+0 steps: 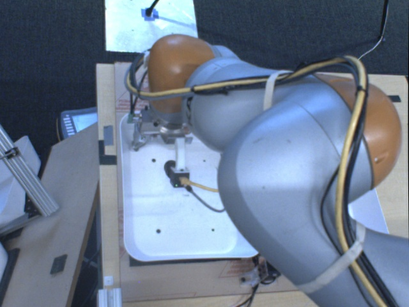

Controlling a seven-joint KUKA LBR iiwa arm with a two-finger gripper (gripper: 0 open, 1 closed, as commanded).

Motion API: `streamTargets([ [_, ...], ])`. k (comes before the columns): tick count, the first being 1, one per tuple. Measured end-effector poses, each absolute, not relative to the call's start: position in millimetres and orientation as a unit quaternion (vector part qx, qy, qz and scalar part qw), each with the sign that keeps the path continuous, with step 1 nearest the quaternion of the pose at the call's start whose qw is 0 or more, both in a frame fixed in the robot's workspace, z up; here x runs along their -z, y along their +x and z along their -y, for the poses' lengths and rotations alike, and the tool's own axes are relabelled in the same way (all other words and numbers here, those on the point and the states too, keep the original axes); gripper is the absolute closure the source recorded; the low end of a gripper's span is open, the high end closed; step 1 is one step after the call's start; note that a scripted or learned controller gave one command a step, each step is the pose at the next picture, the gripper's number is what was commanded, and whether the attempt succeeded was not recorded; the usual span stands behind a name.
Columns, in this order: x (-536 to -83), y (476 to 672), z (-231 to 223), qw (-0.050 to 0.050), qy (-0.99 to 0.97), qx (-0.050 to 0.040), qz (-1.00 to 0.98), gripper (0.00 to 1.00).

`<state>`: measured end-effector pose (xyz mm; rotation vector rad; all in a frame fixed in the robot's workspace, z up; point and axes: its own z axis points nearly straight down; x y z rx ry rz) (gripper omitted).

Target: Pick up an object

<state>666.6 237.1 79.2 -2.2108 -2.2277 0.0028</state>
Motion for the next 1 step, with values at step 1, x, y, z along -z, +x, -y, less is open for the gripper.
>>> streamTargets([
  [1,-83.8,585.1,-235.1,0.002,-0.706,-0.0019,0.708,0.0],
])
